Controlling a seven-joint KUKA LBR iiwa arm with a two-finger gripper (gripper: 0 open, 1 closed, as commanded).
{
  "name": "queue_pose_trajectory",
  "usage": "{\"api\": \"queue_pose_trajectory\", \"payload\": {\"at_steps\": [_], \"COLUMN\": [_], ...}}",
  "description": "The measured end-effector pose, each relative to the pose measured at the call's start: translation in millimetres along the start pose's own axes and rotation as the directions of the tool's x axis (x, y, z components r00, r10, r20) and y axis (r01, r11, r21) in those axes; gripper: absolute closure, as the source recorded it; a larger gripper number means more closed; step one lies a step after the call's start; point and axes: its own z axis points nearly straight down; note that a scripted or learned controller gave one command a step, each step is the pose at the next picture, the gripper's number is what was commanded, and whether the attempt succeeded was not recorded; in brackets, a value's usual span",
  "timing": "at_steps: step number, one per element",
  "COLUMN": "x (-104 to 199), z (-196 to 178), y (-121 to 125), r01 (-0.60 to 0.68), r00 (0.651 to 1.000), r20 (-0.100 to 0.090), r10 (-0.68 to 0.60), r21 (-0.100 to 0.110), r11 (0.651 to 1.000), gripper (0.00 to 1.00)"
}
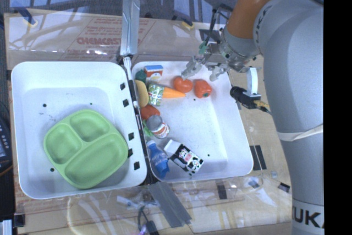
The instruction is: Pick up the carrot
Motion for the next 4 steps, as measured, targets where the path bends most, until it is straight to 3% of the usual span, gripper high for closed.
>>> {"api": "queue_pose_trajectory", "payload": {"at_steps": [1, 2, 3, 4], "x": [2.4, 30.3, 60.0, 60.5], "z": [72.3, 73.0, 84.7, 74.7], "y": [-10.2, 3.7, -29.2, -29.0], "r01": [0.146, 0.248, 0.486, 0.491], "r00": [0.989, 0.969, 0.874, 0.871], "r20": [-0.001, 0.017, 0.0, 0.0], "r10": [-0.146, -0.248, -0.486, -0.491], "r21": [-0.013, -0.02, 0.001, 0.002], "r11": [0.989, 0.969, 0.874, 0.871], "gripper": [0.0, 0.0, 0.0, 1.0]}}
